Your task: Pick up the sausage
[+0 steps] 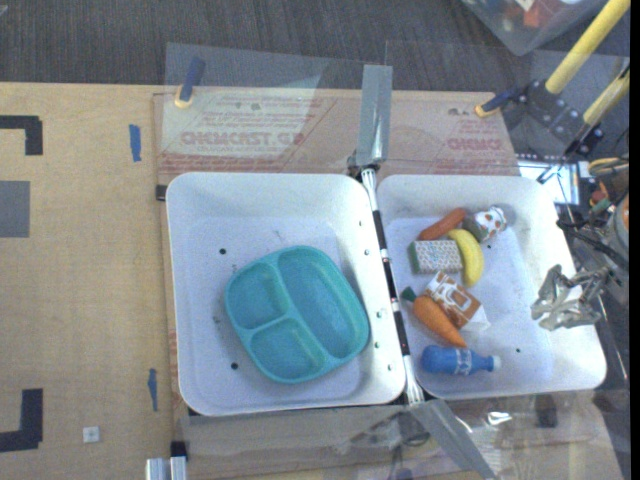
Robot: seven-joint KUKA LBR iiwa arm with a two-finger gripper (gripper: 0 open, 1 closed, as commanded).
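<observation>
The sausage [443,224] is a short reddish-orange piece lying at a slant near the back of the right bin [520,353]. It rests against the top of a yellow banana [468,255] and just above a speckled green box [435,257]. My gripper [566,299] is a grey metal shape over the right rim of that bin. It sits well to the right of the sausage and nearer the front, apart from every item. Nothing shows in its grasp.
An orange carrot [438,318], a small carton [460,299], a blue bottle [458,361] and a small white figure [490,221] also lie in the right bin. The left bin [200,218] holds a teal divided plate [295,313]. Yellow poles and clutter stand at the back right.
</observation>
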